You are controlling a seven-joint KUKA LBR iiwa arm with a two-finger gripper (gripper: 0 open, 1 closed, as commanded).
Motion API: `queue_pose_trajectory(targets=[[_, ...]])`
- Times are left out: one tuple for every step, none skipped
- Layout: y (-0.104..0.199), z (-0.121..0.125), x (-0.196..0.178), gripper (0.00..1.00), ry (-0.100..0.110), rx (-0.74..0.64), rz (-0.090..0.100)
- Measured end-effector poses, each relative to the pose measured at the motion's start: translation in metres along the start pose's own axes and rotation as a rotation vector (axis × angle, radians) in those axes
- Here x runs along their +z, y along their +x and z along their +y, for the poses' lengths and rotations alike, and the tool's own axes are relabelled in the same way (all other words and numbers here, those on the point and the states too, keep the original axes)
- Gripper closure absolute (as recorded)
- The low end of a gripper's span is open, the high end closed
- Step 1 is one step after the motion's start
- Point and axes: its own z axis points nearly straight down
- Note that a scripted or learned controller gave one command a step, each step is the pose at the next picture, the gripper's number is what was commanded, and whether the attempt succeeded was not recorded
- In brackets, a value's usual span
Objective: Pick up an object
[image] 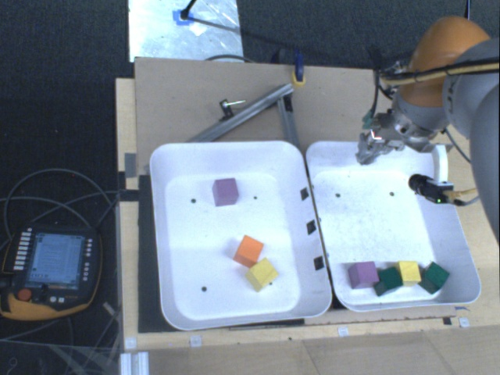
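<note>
This place looks like a robotics lab. A grey industrial arm [469,92] reaches over a tabletop [328,92] with two white bins [168,209], and a teach pendant [51,268] with cables lies on dark carpet [62,69] beside it

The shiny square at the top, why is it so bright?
In the camera view, the silvery sheet reflects light as patchy glare; the white bins look evenly lit, and the blocks, like the orange one, cast only faint, soft shadows.
</note>
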Motion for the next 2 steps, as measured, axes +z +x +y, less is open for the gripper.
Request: queue_pose_trajectory(targets=[[0.000,0.003,-0.056,1.00,-0.001,-0.002,0.000],[0.047,-0.021,-0.071,1.00,0.006,-0.007,0.004]])
